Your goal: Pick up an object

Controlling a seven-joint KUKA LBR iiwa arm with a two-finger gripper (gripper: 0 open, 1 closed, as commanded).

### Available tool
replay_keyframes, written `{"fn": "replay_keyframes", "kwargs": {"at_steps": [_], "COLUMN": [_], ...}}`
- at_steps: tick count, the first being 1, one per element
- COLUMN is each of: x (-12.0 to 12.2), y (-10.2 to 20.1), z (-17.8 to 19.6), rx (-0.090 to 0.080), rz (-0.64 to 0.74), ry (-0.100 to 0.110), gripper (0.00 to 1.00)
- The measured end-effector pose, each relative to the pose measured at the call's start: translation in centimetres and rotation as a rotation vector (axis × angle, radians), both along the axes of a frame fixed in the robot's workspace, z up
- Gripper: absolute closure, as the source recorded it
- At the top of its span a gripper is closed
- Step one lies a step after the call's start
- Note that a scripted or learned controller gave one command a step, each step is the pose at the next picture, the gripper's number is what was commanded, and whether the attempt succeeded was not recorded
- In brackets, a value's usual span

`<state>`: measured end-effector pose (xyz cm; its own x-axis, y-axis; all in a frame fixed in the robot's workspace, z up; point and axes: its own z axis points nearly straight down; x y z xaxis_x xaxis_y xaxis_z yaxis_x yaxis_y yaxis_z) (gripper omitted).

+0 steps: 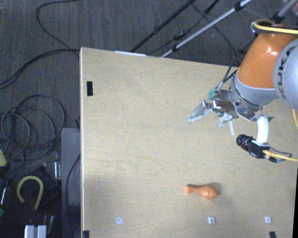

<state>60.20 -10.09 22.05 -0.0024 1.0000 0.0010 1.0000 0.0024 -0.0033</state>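
Observation:
A small orange object point(203, 190), bulb-shaped with a thin neck pointing left, lies on the tan bench top point(136, 141) toward its lower right. My gripper point(210, 125) hangs above the bench at the upper right, well up-frame of the orange object and apart from it. It is open, its two pale fingers point(197, 115) splayed wide with nothing between them. The orange and grey arm point(271, 59) comes in from the right edge.
A black tag point(89, 88) sits near the bench's left edge, and small white and black markers point(211, 220) dot the lower right. A black cylinder with a yellow cable point(253, 144) hangs off the wrist. Cables and a green hook point(29, 187) lie on the floor at left.

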Motion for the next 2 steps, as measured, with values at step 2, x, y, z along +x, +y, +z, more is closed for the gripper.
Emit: {"fn": "replay_keyframes", "kwargs": {"at_steps": [2], "x": [6.6], "y": [-8.2], "z": [-5.5], "rx": [-0.004], "rz": [0.219], "ry": [-0.003], "gripper": [0.0]}}
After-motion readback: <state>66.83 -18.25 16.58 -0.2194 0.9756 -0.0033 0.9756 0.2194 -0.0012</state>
